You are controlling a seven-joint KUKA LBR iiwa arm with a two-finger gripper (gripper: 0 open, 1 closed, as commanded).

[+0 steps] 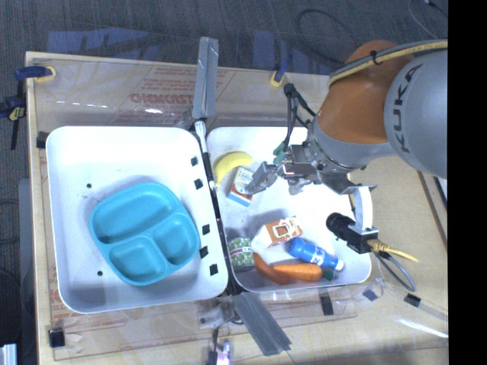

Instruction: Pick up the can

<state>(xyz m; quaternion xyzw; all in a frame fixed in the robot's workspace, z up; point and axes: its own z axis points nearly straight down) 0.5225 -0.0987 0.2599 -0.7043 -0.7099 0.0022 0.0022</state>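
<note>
Approach phase: my pincer (pixel 262 177) looks spread, empty, over carton (pixel 241 185); can (pixel 241 253) prob. front-left, so need to shift there.

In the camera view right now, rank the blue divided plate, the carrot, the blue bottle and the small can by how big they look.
1. blue divided plate, by far the largest.
2. carrot and blue bottle: about alike, so left unranked.
3. small can, smallest, against the bin's left wall.
</note>
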